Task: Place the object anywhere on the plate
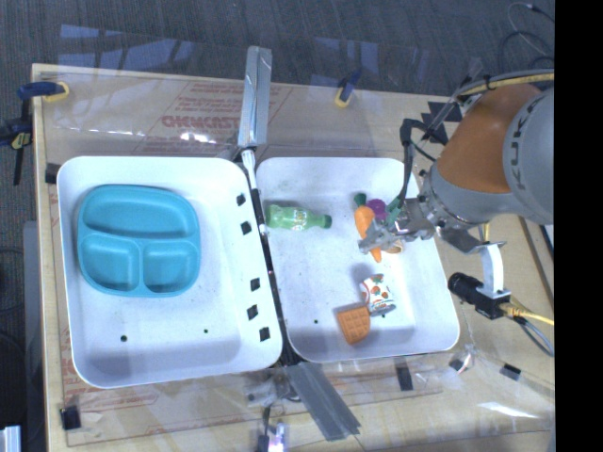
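One carrot (366, 222) lies in the right bin (311, 328), long axis front-to-back, touching the jaws (382, 237); cannot tell their state. Blue plate (138, 239) sits well apart, left bin (160, 347).

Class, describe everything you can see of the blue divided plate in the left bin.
The blue divided plate looks like matte turquoise plastic, a rounded rectangle with raised rims. It has three compartments: one long one at the far side and two smaller ones nearer the camera. It lies flat, right side up, on the floor of the left white bin, in its far-left part.
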Tool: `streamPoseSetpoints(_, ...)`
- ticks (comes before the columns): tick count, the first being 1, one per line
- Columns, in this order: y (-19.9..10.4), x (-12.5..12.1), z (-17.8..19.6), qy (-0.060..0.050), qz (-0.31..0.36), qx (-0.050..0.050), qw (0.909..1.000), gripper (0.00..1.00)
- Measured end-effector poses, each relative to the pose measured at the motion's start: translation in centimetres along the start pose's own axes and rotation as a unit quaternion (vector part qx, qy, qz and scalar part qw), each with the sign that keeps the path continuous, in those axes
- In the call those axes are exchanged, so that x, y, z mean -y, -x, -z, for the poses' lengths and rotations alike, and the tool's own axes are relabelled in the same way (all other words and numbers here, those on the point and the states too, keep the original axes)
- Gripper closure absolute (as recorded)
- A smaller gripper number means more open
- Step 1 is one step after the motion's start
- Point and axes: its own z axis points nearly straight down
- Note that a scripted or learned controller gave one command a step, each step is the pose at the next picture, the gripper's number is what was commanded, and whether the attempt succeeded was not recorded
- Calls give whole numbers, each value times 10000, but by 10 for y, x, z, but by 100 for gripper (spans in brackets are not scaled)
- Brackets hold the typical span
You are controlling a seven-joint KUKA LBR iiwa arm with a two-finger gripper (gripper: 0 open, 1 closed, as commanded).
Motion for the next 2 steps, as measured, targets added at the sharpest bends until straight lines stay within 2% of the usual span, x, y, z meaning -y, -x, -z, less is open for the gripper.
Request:
streamPoseSetpoints(1, -90, 19, 10, -8, 601, -3, 9982, 100)
streamPoseSetpoints(2, -152, -54, 4, -10, 1209, 2, 9927, 100)
